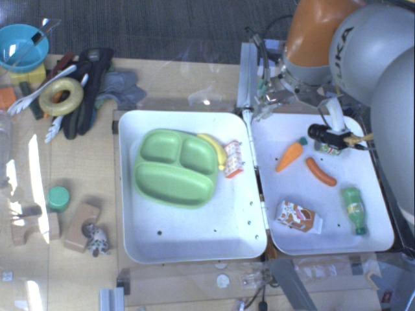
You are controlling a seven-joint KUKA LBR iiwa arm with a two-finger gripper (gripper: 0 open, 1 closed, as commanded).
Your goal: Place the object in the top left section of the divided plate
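Observation:
A green divided plate point(175, 167) lies in the left bin point(194, 238), with two small sections at its far side and one long section nearer me. A yellow banana point(216, 148) rests against the plate's right rim, and a red-and-white snack packet point(233, 159) lies beside it. My gripper point(260, 111) hangs over the far left corner of the right bin point(337, 235), next to the wall between the bins. Nothing shows in its grasp. In the right bin lie an orange carrot point(289, 157), a red sausage point(321, 172), a green bottle point(354, 209) and a brown-and-white carton point(299, 216).
The big grey arm with its orange band point(318, 24) covers the far right. On the bench to the left are a blue bowl point(23, 46), a yellow ring point(61, 96), dark gloves point(87, 96), a green lid point(58, 198) and wooden blocks point(81, 225).

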